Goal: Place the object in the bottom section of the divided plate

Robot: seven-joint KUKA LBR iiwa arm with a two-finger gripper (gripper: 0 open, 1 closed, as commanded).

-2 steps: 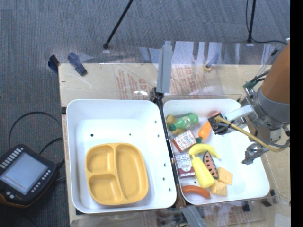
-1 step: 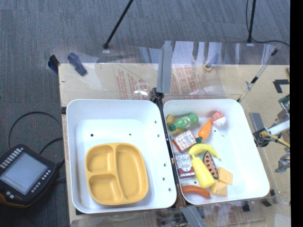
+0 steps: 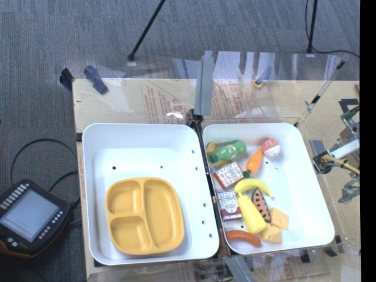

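A yellow divided plate (image 3: 144,216) lies in the left white bin (image 3: 97,151), toward its front. It has one long section on the right and two small ones on the left, all bare. The right white bin (image 3: 305,192) holds several toy foods: a green bottle (image 3: 229,151), an orange carrot (image 3: 254,160), a red and white piece (image 3: 271,148), a banana (image 3: 252,185), a yellow bottle (image 3: 251,213), a watermelon slice (image 3: 262,204), crackers (image 3: 276,225) and a sausage (image 3: 242,237).
Two red and white packets (image 3: 228,174) (image 3: 227,204) lie along the right bin's left wall. A grey post (image 3: 202,90) stands behind the seam between the bins. A handheld pendant (image 3: 29,213) lies on the floor at left. Cables and fittings (image 3: 341,154) sit right of the bench.
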